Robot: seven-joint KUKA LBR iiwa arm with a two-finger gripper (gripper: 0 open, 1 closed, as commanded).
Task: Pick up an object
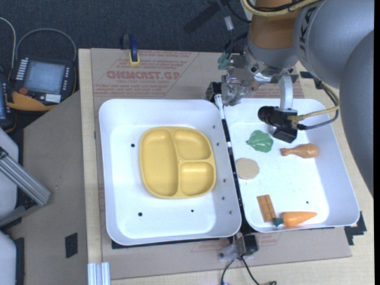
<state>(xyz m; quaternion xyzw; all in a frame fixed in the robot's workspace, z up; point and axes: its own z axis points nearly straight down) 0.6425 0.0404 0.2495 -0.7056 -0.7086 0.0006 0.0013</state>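
The bench [148, 70] is brown board printed in red, set on dark carpet, with a handheld control pendant [43, 79] lying off its left edge; the left bin [116, 159] carries a yellow divided plate [177, 161]. The right bin [332, 177] holds a green leafy piece [260, 140], a drumstick [301, 151], a round cookie [247, 168], a cracker [265, 208] and a carrot [297, 218]; the gripper [233, 91] sits above that bin's far left corner.

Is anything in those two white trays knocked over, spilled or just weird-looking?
Nothing looks spilled or broken. The yellow divided plate sits flat in the left bin. In the right bin, the green leaf, drumstick, round cookie, cracker and carrot lie loose and apart. All look like toy food.
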